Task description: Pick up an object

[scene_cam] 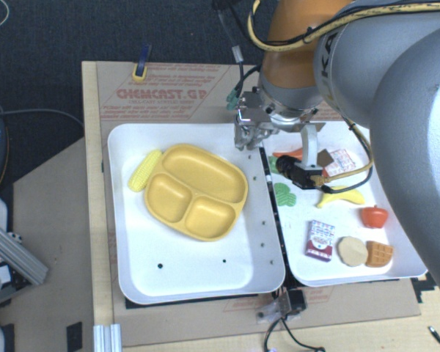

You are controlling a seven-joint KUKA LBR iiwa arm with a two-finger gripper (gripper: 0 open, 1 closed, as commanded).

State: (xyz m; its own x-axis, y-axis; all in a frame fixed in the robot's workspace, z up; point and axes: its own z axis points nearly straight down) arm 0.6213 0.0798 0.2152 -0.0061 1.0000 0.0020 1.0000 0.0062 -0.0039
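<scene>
Progress, as far as the view shows, is none: nothing is lifted and every candidate lies in a bin. Going from the left, the left shallow white bin on the counter holds a yellow plastic corn cob touching the rim of a yellow three-compartment plastic plate. Above the divide between the bins, near their far edge, hangs the grey arm's two-finger gripper; its tip is small and dark against the rim, and I cannot tell how it is set, though nothing shows in it. The right shallow white bin carries a green toy leaf, a red-and-white small carton, a yellow toy banana, a round beige toy biscuit, a brown toy waffle and a red toy tomato. My judgement: descent, closing on one item and lifting all remain.
</scene>
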